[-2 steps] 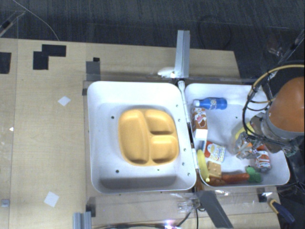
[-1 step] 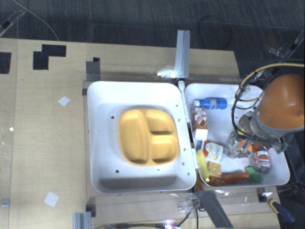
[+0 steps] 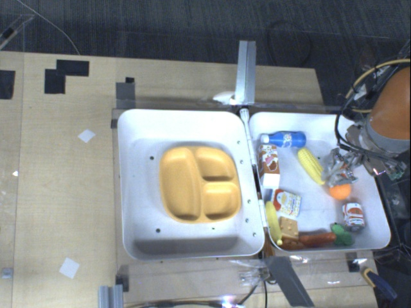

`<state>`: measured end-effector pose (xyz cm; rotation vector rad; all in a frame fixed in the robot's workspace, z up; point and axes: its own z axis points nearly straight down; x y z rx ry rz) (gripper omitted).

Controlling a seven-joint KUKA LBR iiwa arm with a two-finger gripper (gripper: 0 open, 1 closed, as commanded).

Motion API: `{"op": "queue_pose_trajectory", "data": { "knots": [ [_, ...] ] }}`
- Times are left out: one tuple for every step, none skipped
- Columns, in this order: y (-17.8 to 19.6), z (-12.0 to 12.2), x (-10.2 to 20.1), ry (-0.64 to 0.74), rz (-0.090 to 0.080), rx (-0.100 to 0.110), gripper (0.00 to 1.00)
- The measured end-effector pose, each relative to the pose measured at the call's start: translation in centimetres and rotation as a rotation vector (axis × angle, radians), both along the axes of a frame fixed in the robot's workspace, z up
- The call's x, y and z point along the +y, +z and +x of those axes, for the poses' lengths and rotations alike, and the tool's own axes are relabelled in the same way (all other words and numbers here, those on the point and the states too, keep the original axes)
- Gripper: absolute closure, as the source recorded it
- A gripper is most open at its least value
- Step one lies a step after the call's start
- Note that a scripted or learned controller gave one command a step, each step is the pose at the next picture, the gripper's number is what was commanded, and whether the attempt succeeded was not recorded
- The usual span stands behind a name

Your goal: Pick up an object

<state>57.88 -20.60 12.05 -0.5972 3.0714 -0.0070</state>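
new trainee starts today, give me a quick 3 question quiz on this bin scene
1. True or false: the yellow tray lies in the right bin.
2. Which thing is nearest the gripper? A. blue bottle B. orange ball C. can
3. What lies between the bottle and the ball?

Key: 1 false, it lies in the left bin. 2 B. 3 the corn.
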Motion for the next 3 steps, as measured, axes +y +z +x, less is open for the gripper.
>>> {"op": "queue_pose_trajectory", "data": {
  "knots": [
    [0.0, 7.1, 2.0, -0.275, 0.005, -0.001, 1.00],
    [3.4, 9.3, 5.6, -0.524, 0.009, -0.001, 1.00],
    [-0.1, 5.8, -0.1, -0.651, 0.007, -0.004, 1.00]
  ]
}}
